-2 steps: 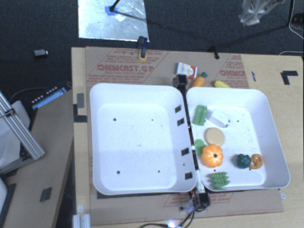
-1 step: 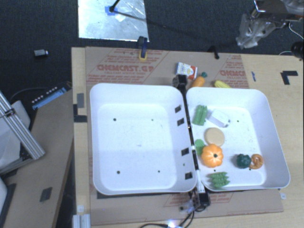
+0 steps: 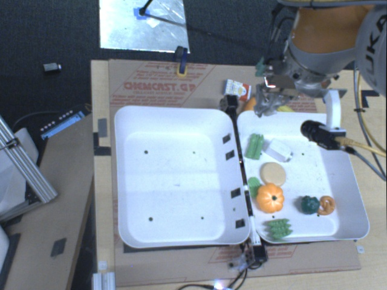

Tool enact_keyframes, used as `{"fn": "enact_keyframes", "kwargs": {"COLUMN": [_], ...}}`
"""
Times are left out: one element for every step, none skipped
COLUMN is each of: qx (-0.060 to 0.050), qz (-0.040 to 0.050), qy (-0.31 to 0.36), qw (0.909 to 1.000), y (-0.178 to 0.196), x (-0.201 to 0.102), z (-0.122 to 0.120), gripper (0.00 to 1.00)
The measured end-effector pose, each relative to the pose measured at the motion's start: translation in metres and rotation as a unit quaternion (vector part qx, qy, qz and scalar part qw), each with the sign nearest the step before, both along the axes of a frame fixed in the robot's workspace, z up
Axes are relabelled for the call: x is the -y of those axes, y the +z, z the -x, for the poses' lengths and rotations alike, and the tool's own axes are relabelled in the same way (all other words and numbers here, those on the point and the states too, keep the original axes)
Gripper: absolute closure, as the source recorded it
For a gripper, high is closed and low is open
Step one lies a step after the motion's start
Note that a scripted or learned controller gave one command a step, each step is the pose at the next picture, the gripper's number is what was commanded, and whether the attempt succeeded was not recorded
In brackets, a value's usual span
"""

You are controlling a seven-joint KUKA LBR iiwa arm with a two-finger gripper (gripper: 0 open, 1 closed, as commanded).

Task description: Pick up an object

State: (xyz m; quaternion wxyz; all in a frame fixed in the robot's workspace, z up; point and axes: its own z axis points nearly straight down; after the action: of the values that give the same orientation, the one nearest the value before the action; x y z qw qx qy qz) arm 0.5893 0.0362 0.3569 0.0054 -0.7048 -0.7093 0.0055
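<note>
The right bin (image 3: pixel 329 168) holds several small objects: a green ridged piece (image 3: pixel 255 145), a white block (image 3: pixel 279 150), a tan round disc (image 3: pixel 273 174), an orange fruit (image 3: pixel 270 198), a green leafy piece (image 3: pixel 278 227), a dark teal lump (image 3: pixel 310 205) and a brown pretzel (image 3: pixel 326 205). My gripper (image 3: pixel 269 106) hangs over the far left corner of this bin, above and behind the green ridged piece. Orange and yellow bits (image 3: pixel 248 105) show just beside it, partly hidden by the gripper. I see nothing held in it.
The left bin (image 3: pixel 175 174) sits beside the right one, with black clips (image 3: pixel 234 192) along the shared rim. A small white and red item (image 3: pixel 236 89) lies on the cardboard behind the bins. A black cable fitting (image 3: pixel 320 133) juts over the right bin.
</note>
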Motion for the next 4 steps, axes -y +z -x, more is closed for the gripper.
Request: {"fn": "enact_keyframes", "kwargs": {"qx": [0.011,0.018,0.011,0.008], "qz": [0.0003,-0.0005,-0.0008,-0.0005], "qy": [0.000,0.000,0.000,0.000], "qw": [0.9999,0.9998,0.9999,1.0000], "y": [0.004,0.148,0.182,0.178], "x": [-0.001,-0.005,-0.011,-0.027], "z": [-0.061,-0.080,-0.053,-0.019], "gripper": [1.00,1.00,1.00,1.00]}}
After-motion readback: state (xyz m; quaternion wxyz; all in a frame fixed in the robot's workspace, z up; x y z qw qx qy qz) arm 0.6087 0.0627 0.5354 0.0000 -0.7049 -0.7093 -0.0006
